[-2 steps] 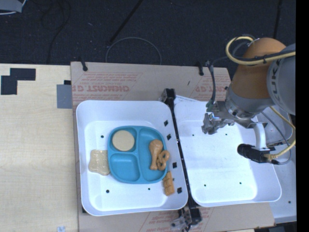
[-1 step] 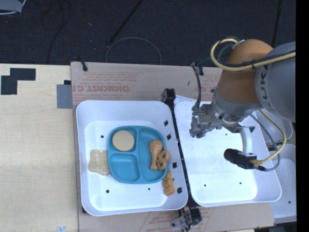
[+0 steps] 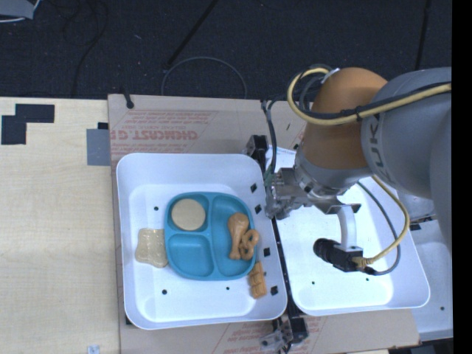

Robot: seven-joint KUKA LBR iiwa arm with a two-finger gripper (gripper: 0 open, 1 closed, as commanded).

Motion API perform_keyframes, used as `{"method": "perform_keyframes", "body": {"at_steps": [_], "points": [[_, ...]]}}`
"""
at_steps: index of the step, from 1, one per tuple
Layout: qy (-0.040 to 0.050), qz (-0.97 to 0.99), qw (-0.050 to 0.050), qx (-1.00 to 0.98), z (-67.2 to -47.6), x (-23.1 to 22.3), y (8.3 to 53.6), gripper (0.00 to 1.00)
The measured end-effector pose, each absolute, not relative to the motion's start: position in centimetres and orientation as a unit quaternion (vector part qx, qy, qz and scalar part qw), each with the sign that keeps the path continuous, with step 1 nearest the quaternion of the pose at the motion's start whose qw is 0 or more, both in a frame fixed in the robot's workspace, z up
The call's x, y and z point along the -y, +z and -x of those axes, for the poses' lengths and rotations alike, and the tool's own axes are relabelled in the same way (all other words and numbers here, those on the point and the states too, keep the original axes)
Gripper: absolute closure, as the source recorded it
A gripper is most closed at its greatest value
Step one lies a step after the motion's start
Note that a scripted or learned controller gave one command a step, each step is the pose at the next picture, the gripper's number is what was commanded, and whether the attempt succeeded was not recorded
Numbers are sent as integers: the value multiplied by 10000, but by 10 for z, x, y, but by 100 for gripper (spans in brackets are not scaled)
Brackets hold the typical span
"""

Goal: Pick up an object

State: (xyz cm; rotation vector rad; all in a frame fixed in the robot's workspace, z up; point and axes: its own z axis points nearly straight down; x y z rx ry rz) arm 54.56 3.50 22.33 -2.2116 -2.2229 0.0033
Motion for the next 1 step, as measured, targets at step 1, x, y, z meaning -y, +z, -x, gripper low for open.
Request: {"method": "perform_keyframes", "body": {"at_steps": [1], "points": [[26, 7062, 29, 7080, -517, -77, 215, 100]]}}
